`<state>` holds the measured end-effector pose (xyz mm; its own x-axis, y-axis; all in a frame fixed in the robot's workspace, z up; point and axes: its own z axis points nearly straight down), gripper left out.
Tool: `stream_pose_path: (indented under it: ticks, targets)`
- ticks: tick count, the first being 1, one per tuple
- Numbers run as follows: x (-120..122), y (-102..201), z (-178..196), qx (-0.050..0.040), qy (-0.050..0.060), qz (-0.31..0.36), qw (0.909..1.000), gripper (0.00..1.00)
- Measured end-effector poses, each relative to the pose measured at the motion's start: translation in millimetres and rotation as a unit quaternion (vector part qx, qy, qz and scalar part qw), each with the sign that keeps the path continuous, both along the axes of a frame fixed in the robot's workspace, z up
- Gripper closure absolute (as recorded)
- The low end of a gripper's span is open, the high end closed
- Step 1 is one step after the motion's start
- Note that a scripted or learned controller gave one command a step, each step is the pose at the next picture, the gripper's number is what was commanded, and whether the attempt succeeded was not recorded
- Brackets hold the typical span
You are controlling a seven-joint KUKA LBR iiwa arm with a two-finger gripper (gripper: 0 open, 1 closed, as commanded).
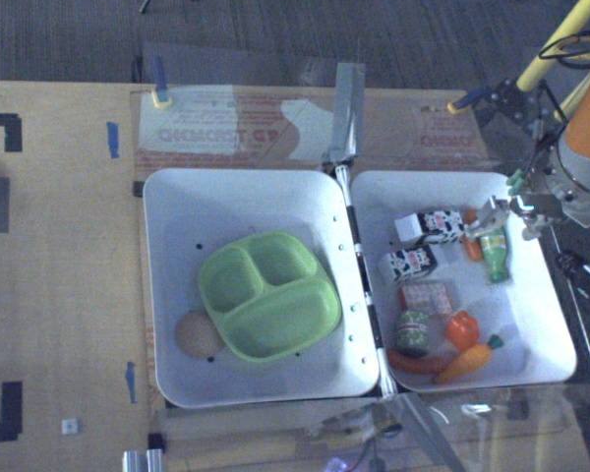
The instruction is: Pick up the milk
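Camera view: tool (511, 210) poised over the right bin (560, 354), near its right wall. Cannot tell whether released or clenched; nothing visibly grasped. Nearer milk carton (436, 225) lying just left of tool, apart from it; second milk carton (410, 263) further left and slightly nearer the camera. Green bottle (494, 255) just beside tool, on the camera side. Likely kept above the clutter to clear the bin wall before descending. Leftward shift needed to centre over the nearer carton; bottle close enough to get nudged.
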<state>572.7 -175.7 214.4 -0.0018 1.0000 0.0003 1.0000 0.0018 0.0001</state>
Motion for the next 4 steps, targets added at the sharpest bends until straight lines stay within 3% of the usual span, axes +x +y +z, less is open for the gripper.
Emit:
stream_pose_path:
  ticks: [1,2,3,4]
  targets:
    - [25,57,-77,0.0000,0.000,0.032,0.9995,0.00]
    - [46,82,-128,-0.0002,-0.002,0.019,0.9998,0.00]
    - [48,82,-116,-0.0003,-0.005,0.019,0.9998,1.00]
    - [38,65,-94,-0.0006,-0.001,-0.098,0.9952,1.00]
